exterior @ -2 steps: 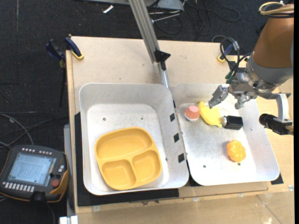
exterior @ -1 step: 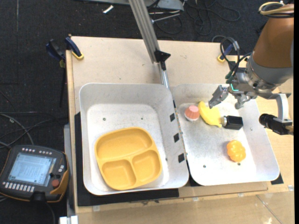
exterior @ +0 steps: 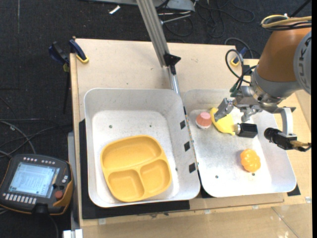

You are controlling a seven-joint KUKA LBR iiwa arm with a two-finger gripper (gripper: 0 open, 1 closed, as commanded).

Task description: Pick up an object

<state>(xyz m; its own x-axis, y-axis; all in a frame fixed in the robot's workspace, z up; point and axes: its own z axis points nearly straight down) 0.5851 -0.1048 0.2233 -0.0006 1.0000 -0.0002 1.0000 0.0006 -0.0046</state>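
The grey arm with its orange band (exterior: 285, 48) is reaching in from the right and hanging over the far part of the right bin (exterior: 277, 180), with the gripper (exterior: 237, 114) lowered close to the bin floor. Its two fingers are standing apart, one light-coloured finger (exterior: 225, 106) lying to the left against the top of a yellow banana-like object (exterior: 223, 123), the other, ending in a black block (exterior: 246, 129), sitting just to the right of that object's lower end. The jaws are therefore spread about as wide as the yellow piece, which is lying between them on the bin floor; whether they are actually pressing on it cannot be told from this angle. A small pink round object (exterior: 203, 119) is resting just left of the yellow piece, near the bin's left wall. An orange lumpy object (exterior: 250, 160) is lying well apart from the gripper, nearer the front of the same bin. The left bin (exterior: 96, 113) is bearing a yellow divided tray (exterior: 136, 167) with three compartments. A handheld control pendant (exterior: 32, 182) is lying on the dark floor to the left of the bench, and a blue-and-yellow clamp (exterior: 74, 51) is gripping the bench's far left corner.
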